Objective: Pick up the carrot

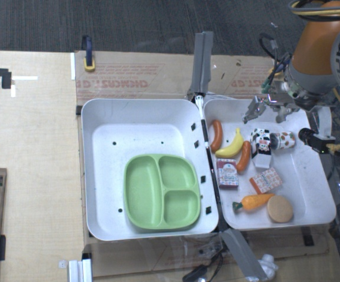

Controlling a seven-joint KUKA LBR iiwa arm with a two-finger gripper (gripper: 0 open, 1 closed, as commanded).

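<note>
Pale wood covers the worktop [29, 157], and on it we see two white bins side by side. The left bin [99, 157] carries only a green divided plate [161, 191]. The right bin [311, 187] is crowded, and here is our worry.

The grey and orange arm [320, 46] reaches in from the right, and its claw [268, 111] hangs over the far edge of the right bin. The two fingers stand apart, with nothing between them. The carrot [255, 202] lies at the near side of the same bin, well apart from the claw, on its side with the green tip toward the left bin.

We judge several risks. The claw must travel over the black-and-white toy [264, 140], which lies almost under it, so a low path could knock this toy. Next, the round tan piece [280, 209] is touching or nearly touching the thick end of the carrot, and the small snack packet [267, 181] is just beside it, so a finger may land on a neighbour. The pink box [227, 173] is also near the green tip. Finally, the carrot is smooth and tapered; we think a grip near the thin end could let it slip out.
</note>
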